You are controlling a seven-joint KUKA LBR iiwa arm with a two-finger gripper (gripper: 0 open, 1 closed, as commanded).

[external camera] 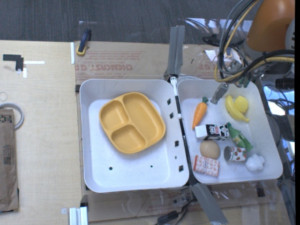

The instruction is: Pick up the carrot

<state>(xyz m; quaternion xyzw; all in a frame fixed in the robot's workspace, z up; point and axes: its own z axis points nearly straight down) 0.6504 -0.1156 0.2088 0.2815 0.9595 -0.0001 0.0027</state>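
The carrot (pixel 199 114), orange with a small green top, lies in the right bin (pixel 271 139) near its upper left, pointing down and to the left. My gripper (pixel 218 94) hangs just right of the carrot's green end, between it and a yellow banana (pixel 236 108). Nothing shows held in the gripper. The orange-banded arm and its cables cover the bin's upper right corner.
Below the carrot lie a black-and-white carton (pixel 213 131), a green bottle (pixel 239 136), a brown round fruit (pixel 209 149), a small can (pixel 234 153), a white ball (pixel 255 162) and a red packet (pixel 206 165). A yellow divided plate (pixel 132 122) sits in the left bin (pixel 93 139).
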